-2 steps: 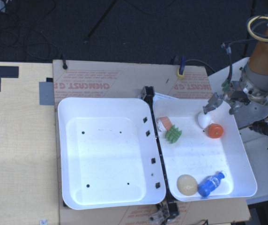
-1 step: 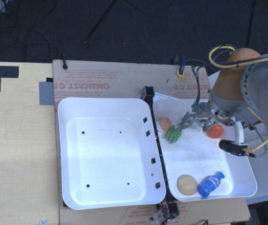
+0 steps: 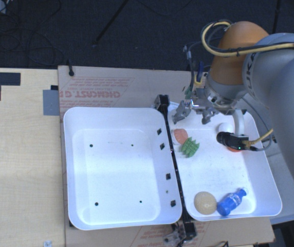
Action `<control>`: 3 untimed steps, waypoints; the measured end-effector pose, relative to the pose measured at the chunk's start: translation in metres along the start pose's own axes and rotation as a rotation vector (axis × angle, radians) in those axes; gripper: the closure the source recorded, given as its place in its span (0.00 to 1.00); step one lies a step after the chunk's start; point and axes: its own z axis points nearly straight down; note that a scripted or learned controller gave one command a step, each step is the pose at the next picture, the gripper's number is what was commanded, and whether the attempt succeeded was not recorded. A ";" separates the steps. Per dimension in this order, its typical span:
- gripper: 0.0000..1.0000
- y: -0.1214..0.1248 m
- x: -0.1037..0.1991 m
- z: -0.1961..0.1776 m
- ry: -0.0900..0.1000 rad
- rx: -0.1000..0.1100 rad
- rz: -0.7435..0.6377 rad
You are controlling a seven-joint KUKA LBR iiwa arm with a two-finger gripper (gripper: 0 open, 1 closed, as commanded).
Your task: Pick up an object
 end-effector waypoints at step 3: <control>0.00 -0.005 -0.038 0.093 -0.004 0.014 0.012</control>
